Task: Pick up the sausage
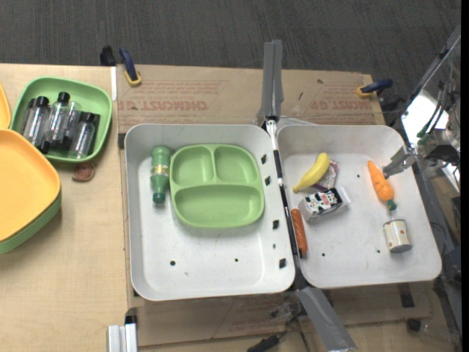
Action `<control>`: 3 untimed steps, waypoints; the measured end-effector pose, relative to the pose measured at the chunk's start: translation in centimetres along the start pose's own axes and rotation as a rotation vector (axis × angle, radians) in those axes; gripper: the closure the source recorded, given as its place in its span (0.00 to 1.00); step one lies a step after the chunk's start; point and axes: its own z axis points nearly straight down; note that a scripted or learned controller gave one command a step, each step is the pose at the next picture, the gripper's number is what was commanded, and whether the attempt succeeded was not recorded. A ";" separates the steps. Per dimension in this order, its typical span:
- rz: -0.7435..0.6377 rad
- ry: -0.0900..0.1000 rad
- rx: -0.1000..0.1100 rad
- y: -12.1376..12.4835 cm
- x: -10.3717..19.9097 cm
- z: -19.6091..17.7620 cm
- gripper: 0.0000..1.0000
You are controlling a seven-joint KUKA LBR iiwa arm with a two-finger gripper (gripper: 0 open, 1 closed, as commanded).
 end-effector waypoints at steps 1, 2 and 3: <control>-0.210 0.001 -0.004 6.5 -0.3 13.7 0.00; -0.210 -0.001 -0.005 6.5 -0.3 12.8 1.00; -0.166 -0.002 -0.003 7.4 4.6 2.1 1.00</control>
